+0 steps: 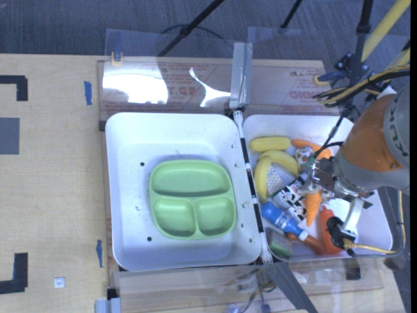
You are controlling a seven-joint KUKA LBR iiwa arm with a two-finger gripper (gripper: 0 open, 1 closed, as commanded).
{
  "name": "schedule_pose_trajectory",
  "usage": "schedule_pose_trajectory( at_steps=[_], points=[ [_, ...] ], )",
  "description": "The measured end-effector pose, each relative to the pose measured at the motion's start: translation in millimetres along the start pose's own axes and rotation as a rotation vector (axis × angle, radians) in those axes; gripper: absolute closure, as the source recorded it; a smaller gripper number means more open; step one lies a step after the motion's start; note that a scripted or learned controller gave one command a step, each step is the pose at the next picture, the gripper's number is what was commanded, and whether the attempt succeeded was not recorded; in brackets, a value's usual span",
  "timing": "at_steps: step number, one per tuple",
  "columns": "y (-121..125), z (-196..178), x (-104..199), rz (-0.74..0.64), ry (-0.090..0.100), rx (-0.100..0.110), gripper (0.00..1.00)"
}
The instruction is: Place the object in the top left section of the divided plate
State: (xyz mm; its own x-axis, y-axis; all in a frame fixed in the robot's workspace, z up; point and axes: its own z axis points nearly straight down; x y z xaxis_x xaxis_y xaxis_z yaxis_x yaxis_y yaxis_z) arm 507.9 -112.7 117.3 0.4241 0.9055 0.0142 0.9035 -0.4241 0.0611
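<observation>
Wooden table point(52, 194) carries the green plate point(193, 198), free for delivery; right of it, my tool point(311, 182) probes the toys, grip state unclear.

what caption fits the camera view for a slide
KUKA arm's gripper hovers over toys in the right bin, beside bananas and a blue bottle; green divided plate sits in the left bin.

- The grey arm with the orange band point(374, 145) is cut off by the picture's right edge.
- The gripper point(311, 175) is sunk among the toys; its fingers are too small and cluttered to read.
- The black-and-white spotted toy point(292, 193) is too small to identify.
- The green piece point(281, 248) at the right white bin's point(378, 220) front rim is partly hidden.
</observation>
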Motion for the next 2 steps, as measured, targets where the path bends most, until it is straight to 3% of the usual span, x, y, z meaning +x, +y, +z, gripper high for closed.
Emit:
schedule_pose_trajectory(
  at_steps=[1,2],
  points=[
    [-48.9,-68.7,53.5,-0.135,-0.011,0.064,1.00],
    [-63.2,-69.3,77.9,0.035,-0.016,0.061,1.00]
  ],
)
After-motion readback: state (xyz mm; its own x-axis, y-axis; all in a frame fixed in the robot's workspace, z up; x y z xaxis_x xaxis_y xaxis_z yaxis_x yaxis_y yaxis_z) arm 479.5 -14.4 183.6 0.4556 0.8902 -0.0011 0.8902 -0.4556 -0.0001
